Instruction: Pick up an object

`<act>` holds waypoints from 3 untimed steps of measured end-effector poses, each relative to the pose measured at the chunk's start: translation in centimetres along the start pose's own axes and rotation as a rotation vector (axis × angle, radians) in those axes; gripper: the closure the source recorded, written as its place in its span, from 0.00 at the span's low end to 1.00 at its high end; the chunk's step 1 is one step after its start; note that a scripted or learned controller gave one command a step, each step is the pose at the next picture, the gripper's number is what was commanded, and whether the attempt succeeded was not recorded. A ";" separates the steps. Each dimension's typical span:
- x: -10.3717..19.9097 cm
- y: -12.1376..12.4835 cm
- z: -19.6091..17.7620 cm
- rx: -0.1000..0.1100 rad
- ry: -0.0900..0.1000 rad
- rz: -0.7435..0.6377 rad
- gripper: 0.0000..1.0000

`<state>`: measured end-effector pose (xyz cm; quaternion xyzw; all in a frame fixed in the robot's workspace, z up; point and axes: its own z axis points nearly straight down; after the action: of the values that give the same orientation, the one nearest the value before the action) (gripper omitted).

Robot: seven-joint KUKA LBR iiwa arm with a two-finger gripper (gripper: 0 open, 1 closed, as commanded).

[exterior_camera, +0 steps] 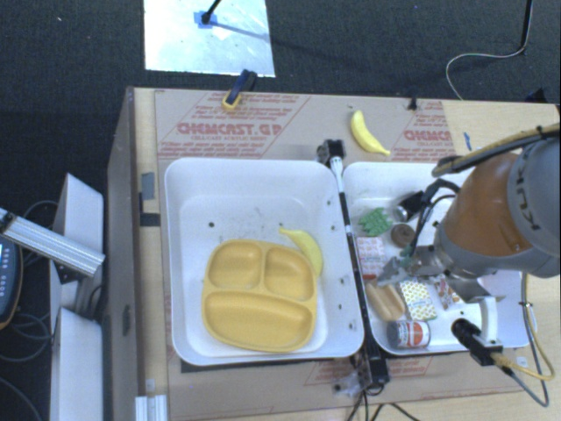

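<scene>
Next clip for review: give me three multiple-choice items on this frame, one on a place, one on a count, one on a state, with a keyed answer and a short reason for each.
1. Where does the yellow divided tray lie?
A. In the left bin
B. In the right bin
C. On the cardboard behind the bins

2. How many bananas are in view?
A. One
B. Two
C. Four

3. How does the small can in the right bin rest?
A. Standing upright
B. On its side
C. Stacked on the tray

Answers:
1. A, the tray sits in the near part of the left bin.
2. B, one banana on the cardboard behind the bins, and one banana beside the tray at its far right corner.
3. B, the can's long side lies along the bin floor near the front wall.
</scene>
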<state>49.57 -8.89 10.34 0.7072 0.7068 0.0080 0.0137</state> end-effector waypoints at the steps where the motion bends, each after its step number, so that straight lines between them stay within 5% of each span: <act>1: -4.0 6.7 2.1 0.028 0.007 -0.004 0.00; 2: -7.2 12.0 2.3 0.028 0.007 -0.004 0.00; 3: -7.2 12.1 1.2 0.025 0.006 -0.008 1.00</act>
<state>61.73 -16.13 9.60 0.7045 0.7097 0.0012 0.0029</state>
